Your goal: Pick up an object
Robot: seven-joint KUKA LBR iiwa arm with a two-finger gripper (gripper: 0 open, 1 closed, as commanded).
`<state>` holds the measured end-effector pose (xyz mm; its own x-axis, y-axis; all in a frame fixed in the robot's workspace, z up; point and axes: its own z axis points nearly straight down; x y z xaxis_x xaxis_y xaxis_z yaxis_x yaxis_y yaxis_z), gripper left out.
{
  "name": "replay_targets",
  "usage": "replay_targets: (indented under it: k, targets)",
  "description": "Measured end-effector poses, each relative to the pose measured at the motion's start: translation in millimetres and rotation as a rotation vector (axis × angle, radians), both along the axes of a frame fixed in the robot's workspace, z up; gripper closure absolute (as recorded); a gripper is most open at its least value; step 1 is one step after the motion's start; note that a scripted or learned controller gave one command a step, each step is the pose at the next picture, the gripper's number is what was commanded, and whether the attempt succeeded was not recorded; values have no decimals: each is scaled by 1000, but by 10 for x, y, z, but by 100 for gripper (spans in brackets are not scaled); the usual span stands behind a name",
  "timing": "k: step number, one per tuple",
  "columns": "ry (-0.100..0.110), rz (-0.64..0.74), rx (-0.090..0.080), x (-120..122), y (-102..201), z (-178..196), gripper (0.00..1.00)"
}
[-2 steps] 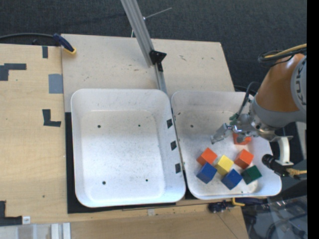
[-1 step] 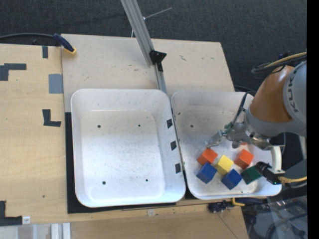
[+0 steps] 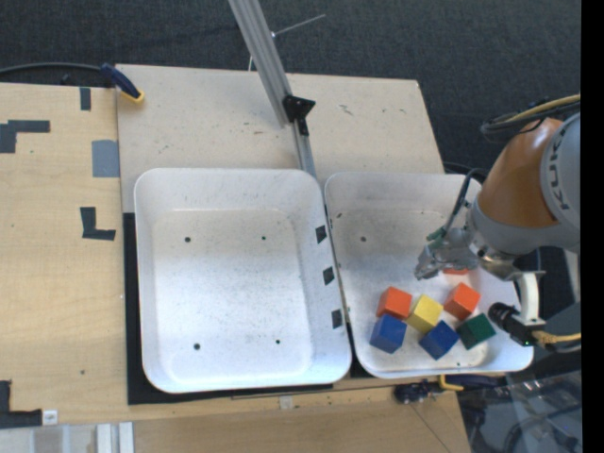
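Six small hard-edged cubes cluster at the near end of the right bin (image 3: pixel 377 206): orange cube (image 3: pixel 395 302), yellow cube (image 3: pixel 426 311), second orange cube (image 3: pixel 462 300), blue cube (image 3: pixel 388 332), second blue cube (image 3: pixel 438 339), green cube (image 3: pixel 476 329); both bins are shallow, white, speckled, the left bin (image 3: pixel 231 281) beside it; pale wooden bench (image 3: pixel 57 243), dark carpet beyond; the gripper (image 3: pixel 439 258) hovers just beyond the cubes, its opening impossible to tell.
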<state>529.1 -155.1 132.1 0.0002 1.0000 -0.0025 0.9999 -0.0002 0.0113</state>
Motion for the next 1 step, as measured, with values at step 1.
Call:
replay_targets:
  k: [1]
  targets:
    - [9, 2, 2, -42, 82, 479, 100]
